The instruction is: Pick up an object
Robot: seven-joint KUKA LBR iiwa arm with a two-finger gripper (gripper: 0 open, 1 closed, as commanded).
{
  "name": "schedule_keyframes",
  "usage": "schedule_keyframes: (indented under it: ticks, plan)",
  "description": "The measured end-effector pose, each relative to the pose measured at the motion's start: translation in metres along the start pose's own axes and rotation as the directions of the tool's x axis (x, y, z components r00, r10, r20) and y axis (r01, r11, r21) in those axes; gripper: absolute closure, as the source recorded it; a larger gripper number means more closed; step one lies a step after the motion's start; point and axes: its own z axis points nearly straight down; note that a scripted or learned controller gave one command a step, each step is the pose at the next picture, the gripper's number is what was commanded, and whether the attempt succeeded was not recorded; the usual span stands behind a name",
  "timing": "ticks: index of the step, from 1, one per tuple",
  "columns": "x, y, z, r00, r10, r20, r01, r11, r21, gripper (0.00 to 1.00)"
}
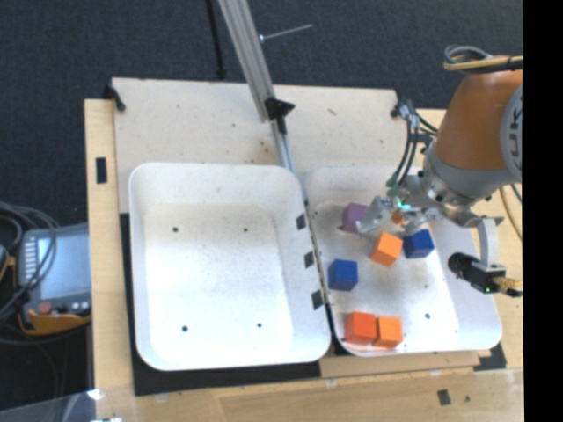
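1. I hang low in the right bin (475,328); my gripper (390,215) sits over the orange cube (386,249).
2. Jaw state: cannot tell, probably unclenched.
3. I should centre, then descend straight.

White, dark-speckled: left bin (220,262) and right bin (440,319). In the right bin, a purple block (354,216) at 10 o'clock, an orange cube (386,249) near centre, a blue cube (420,243) just at its 3 o'clock, another blue cube (343,274) at 8 o'clock, and an orange-red block (360,327) touching a lighter orange block (390,330) at 6 o'clock. Grey with an orange band: arm (479,130). Pale tan bench (255,117), silver pole (246,42), dark charcoal floor (88,25).
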Motion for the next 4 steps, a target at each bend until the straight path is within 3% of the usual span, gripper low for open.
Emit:
schedule_keyframes:
  ticks: [1, 2, 3, 4]
  plan:
    - [0.0, 0.001, -0.002, 1.0, 0.002, 0.001, -0.002, 1.0, -0.005, 0.0]
    - [-0.002, 0.004, 0.061, 1.0, 0.004, 0.002, -0.004, 1.0, 0.002, 0.0]
    - [-0.006, 0.006, 0.102, 1.0, 0.002, 0.005, -0.002, 1.0, -0.018, 0.0]
    - [-0.007, 0.01, 0.106, 1.0, 0.007, 0.006, -0.006, 1.0, -0.028, 0.0]
